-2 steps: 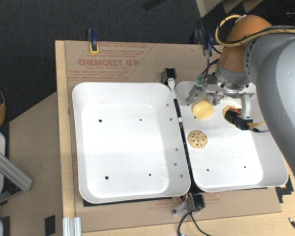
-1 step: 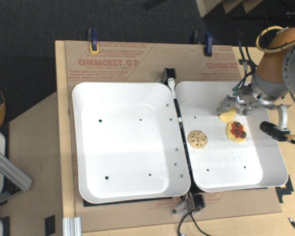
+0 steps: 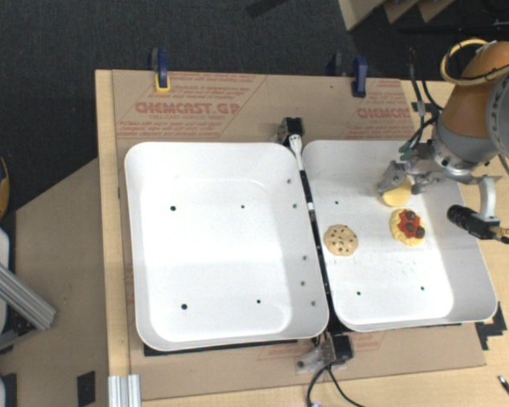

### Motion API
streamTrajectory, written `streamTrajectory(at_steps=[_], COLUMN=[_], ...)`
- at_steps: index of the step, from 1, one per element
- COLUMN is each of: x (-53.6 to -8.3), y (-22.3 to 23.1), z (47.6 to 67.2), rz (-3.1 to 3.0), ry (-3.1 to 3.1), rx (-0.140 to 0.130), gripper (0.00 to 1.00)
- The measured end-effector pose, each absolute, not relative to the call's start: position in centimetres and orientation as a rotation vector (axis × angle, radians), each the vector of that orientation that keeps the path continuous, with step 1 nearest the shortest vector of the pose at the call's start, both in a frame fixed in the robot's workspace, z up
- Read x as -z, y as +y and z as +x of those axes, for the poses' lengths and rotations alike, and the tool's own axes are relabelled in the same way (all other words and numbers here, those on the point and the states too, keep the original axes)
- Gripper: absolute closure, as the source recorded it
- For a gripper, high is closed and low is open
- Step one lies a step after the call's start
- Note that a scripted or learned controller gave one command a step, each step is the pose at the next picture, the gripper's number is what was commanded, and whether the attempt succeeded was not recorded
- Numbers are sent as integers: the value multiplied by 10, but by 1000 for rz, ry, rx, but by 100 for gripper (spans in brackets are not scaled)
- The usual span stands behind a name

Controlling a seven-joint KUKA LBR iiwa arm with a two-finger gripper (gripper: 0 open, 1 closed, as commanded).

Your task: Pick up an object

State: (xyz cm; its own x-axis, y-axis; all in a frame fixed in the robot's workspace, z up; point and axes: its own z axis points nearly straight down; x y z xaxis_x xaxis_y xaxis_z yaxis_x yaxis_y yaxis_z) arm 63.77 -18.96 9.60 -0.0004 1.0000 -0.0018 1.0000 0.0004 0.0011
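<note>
The gripper (image 3: 400, 181) is set low over a yellow piece (image 3: 397, 197) in the right bin (image 3: 458, 299); the fingers' state cannot be told. Closing, then lifting, is called for.

Grey arm (image 3: 483, 134) with orange band, black cables along it, metallic grey claw (image 3: 405, 179) at the wrist

We see two white bins on the desk (image 3: 237, 100). In the right bin (image 3: 365, 303) lie a chocolate-chip cookie (image 3: 341, 241), a round yellow piece with red topping (image 3: 408, 226) and a pale yellow piece (image 3: 397, 197). The gripper (image 3: 400, 179) sits just above that pale piece, perhaps touching it.
</note>
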Motion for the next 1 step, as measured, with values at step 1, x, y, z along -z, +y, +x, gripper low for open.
streamTrajectory(at_steps=[1], x=[-140], y=[-93], z=[662], rz=[2220], ry=[2235], rx=[10], gripper=[100])
